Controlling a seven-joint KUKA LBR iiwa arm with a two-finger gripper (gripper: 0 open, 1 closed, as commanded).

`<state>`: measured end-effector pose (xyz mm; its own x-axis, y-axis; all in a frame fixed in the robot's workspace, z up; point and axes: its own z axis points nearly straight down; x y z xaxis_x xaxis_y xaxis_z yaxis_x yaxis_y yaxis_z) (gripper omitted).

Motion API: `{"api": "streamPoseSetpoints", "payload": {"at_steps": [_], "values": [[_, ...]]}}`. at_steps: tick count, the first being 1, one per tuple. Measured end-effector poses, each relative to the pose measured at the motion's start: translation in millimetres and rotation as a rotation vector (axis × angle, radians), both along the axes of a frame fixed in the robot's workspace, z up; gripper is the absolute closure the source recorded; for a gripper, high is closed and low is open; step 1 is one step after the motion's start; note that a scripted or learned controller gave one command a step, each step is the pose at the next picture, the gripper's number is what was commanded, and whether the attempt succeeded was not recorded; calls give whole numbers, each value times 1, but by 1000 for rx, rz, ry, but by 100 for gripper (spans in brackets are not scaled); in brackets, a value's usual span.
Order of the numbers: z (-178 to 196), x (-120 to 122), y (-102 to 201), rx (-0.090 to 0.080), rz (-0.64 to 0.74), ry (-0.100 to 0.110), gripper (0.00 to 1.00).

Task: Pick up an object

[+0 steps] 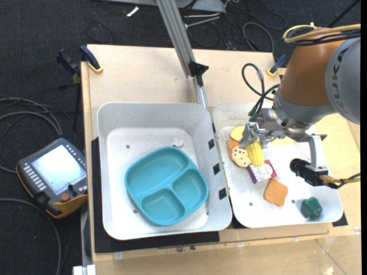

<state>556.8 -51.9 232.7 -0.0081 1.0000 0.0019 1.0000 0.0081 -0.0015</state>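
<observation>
Small yellow corn cob (255, 152), ridged kernels, lies among toys in right bin (332, 208)

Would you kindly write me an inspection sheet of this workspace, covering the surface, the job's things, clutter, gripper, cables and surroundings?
Surface: wooden bench bearing a left bin and a right bin.
Job's things: in the right bin, corn cob, round cookie, yellow piece, purple-and-white packet, orange piece, dark green item.
Clutter: teal divided tray in the left bin.
Gripper: gripper low over the corn cob; grasp cannot be judged.
Cables: black cable looping off the arm; more on the floor.
Surroundings: teach pendant on the dark floor; slanted metal pole.
</observation>
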Motion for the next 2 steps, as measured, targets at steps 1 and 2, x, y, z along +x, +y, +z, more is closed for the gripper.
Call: {"api": "streamPoseSetpoints", "payload": {"at_steps": [1,2], "values": [[6,-20,51,0,1,0,100],[-1,-33,113,1,2,1,100]]}}
